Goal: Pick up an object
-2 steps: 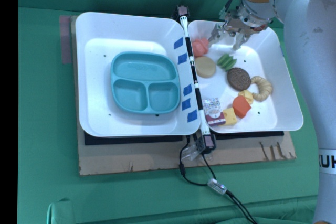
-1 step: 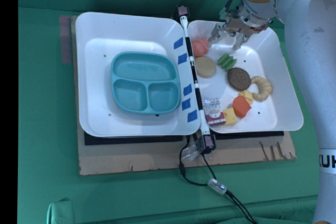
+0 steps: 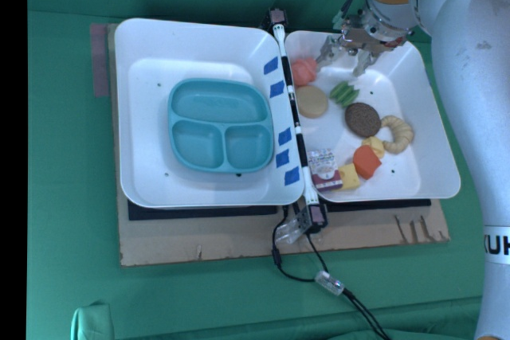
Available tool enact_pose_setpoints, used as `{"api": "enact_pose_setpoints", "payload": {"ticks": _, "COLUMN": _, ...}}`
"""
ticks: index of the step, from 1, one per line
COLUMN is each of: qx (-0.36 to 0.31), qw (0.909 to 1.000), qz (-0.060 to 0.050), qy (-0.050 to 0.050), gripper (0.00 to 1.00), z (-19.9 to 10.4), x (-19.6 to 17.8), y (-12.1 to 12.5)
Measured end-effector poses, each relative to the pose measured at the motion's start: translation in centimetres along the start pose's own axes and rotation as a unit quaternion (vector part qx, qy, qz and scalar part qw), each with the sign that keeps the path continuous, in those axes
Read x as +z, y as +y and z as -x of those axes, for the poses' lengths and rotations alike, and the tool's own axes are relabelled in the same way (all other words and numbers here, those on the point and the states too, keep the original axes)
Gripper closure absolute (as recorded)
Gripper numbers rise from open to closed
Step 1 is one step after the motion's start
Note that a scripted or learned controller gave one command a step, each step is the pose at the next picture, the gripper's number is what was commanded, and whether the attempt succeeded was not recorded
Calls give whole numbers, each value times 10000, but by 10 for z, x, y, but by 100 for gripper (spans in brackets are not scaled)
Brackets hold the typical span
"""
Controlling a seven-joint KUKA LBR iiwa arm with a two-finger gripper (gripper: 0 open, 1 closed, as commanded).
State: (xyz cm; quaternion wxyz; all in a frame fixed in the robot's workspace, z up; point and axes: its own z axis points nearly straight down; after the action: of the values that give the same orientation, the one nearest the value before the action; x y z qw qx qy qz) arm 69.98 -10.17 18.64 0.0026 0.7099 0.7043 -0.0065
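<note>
Gripper (image 3: 344, 58) is seen with fingers spread open, nothing held between them. Green pod (image 3: 343, 93) lies just below the fingertips, apart from them. Pink piece (image 3: 303, 72) sits beside the left finger, in the right bin (image 3: 430, 163).

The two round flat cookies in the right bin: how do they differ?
The dark brown round cookie is darker and looks slightly larger than the pale tan round cookie. The tan one lies nearer the divider, the brown one nearer the bin's middle. Both lie flat in the right white bin.
</note>
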Motion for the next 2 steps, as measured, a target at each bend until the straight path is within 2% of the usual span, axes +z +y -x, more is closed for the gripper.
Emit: {"api": "enact_pose_setpoints", "payload": {"ticks": 2, "qx": -7, "qw": 10000, "qz": 0, "qy": 5, "gripper": 0, "z": 0, "x": 0, "y": 0}}
